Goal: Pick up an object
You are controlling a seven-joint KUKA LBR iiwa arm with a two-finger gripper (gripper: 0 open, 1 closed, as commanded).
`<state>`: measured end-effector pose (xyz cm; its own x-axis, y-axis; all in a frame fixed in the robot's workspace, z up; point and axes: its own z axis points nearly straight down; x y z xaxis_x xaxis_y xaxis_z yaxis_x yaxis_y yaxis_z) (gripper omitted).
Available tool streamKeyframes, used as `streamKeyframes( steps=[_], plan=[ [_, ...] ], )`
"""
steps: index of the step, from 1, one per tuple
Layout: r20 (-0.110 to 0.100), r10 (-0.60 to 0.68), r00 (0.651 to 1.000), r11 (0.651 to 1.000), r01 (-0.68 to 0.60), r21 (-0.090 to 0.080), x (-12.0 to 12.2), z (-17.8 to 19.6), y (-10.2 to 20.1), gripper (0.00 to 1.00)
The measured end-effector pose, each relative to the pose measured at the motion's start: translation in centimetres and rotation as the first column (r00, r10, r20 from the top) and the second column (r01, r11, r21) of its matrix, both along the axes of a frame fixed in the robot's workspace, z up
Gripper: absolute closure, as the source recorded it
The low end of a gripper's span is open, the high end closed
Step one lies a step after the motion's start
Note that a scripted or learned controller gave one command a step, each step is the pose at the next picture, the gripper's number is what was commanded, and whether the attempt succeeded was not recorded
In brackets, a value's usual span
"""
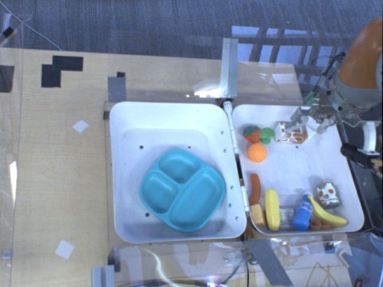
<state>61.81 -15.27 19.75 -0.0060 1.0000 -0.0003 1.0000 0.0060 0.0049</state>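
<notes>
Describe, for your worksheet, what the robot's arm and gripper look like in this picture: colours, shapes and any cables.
The arm enters from the right with a rounded orange band above a grey wrist section. A thin dark cable with a touch of green runs beside it toward the gripper, a small grey metal assembly with pale slender fingers. Its lower parts are blurred.

The middle of the right bin (353, 178) lay bare, with room to come down. Along its near edge crowded a sausage (255, 188), corn cob (272, 208), bottle (303, 213) and banana (326, 213). An orange ball (257, 153) stood near the divider. In the left bin (128, 160), a blue plate (182, 189) took the centre, with clear floor around it.
</notes>
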Motion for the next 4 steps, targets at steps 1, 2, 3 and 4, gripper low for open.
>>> streamKeyframes(
  steps=[1, 2, 3, 4],
  plan=[
    [0.020, -0.297, 0.955, 0.955, 0.297, 0.004, 3.2, -7.5, 4.6, 0.00],
    [0.003, -0.282, 0.959, 0.959, 0.282, 0.003, -1.4, -10.9, 6.5, 0.00],
    [-0.051, -0.189, 0.981, 0.982, 0.189, 0.000, 3.7, -11.2, 6.1, 0.00],
    [-0.044, -0.185, 0.982, 0.983, 0.185, 0.000, 3.9, -9.9, 6.2, 1.00]
  ],
)
